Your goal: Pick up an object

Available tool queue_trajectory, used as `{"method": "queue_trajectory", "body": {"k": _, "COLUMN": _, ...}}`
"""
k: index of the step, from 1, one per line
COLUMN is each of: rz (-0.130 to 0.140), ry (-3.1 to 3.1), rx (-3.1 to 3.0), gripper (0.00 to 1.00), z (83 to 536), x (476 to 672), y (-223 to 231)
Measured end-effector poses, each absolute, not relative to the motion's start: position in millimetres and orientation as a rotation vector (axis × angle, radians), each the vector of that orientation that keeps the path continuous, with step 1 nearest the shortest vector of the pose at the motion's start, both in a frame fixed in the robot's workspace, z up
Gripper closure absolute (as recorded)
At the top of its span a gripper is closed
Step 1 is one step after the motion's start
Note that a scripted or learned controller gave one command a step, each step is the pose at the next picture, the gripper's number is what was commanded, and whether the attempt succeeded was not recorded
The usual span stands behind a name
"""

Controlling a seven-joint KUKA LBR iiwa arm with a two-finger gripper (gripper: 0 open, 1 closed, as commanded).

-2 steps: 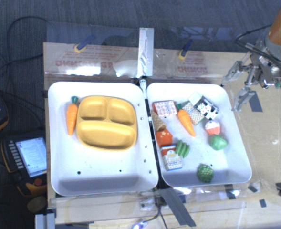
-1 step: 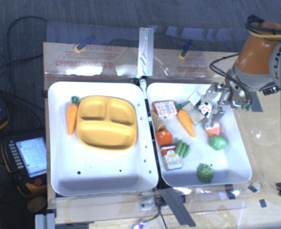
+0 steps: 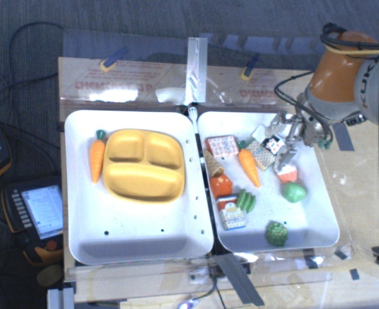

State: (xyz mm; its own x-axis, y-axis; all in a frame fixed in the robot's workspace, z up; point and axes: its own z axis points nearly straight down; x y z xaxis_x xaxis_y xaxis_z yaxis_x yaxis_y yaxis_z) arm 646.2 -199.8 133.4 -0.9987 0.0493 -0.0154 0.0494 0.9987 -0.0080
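Gripper lowered into right bin, jaw state not discernible, red-and-white toy piece seen just beneath it, toy carrot lying near, green ball below.

We see what looks like a robotics lab or test cell, not a home kitchen. Two shallow white bins sit side by side on a bare bench, under a taped-down clear plastic sheet. The food in them is toy plastic, such as a carrot and a yellow compartment tray. A grey industrial arm with an orange band reaches in, black cables trail over grey carpet, and what is probably a handheld control pendant lies at the left.
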Motion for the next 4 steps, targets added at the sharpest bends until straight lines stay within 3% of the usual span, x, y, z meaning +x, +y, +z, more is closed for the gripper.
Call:
{"method": "queue_trajectory", "body": {"k": 1, "rz": -0.009, "ry": 3.111, "rx": -0.131, "gripper": 0.0, "z": 97.1, "x": 650.2, "y": -111.2}}
{"method": "queue_trajectory", "body": {"k": 2, "rz": -0.015, "ry": 3.108, "rx": -0.235, "gripper": 0.0, "z": 97.6, "x": 570.6, "y": -170.6}}
{"method": "queue_trajectory", "body": {"k": 3, "rz": -0.012, "ry": 3.108, "rx": -0.197, "gripper": 0.0, "z": 95.6, "x": 576.2, "y": -108.3}}
{"method": "queue_trajectory", "body": {"k": 4, "rz": -0.011, "ry": 3.105, "rx": -0.195, "gripper": 0.0, "z": 95.5, "x": 547.0, "y": -129.5}}
